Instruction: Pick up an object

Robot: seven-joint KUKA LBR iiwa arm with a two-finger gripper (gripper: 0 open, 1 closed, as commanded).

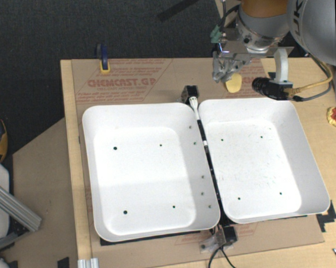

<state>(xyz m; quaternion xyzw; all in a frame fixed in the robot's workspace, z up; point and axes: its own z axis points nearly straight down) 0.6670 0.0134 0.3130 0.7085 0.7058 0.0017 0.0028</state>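
The jaws cannot be judged open or shut from here; the grey two-finger gripper (225, 72) hangs beyond the right shallow white plastic bin (302, 152), a small pale-yellow rounded object (233, 83) just beside its tips, toward the bin.

Two bins are set side by side on a board (154, 75) that covers the surface: the left bin (97, 161) and the right bin (302, 152) touch along their inner rims, where a clip (189, 94) is fixed at the far end and another clip (225, 236) at the near end. A clamp (103, 57) is placed at the board's far edge, behind the left bin. The gripper (227, 72) is held above the board behind the right bin's far left corner, and a small object (233, 83) is seen just beside it.
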